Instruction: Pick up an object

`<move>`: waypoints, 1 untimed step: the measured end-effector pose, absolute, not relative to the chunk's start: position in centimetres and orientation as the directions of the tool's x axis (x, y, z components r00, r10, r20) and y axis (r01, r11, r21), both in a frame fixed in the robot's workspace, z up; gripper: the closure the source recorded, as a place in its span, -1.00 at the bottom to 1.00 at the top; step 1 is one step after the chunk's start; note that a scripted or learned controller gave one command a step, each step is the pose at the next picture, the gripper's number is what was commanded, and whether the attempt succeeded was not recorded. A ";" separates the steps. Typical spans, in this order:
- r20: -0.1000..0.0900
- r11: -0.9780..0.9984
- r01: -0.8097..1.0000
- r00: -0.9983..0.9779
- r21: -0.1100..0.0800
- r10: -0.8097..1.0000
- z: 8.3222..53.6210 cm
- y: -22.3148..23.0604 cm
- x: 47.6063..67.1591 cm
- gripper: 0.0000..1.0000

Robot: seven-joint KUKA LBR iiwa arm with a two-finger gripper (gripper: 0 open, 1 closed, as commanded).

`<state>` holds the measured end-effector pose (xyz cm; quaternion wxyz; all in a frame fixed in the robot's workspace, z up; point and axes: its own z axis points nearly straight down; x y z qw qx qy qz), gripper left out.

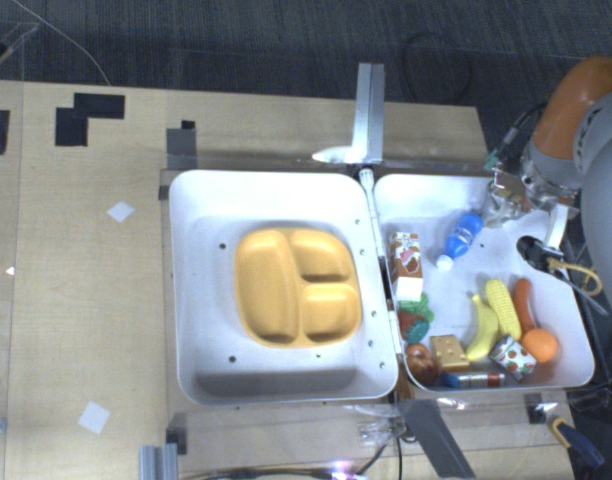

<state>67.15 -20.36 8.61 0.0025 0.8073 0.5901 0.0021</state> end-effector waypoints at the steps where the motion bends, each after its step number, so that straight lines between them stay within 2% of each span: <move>1: 0.006 -0.300 0.954 0.300 -0.001 0.954 8.6 -20.0 67.2 -1.00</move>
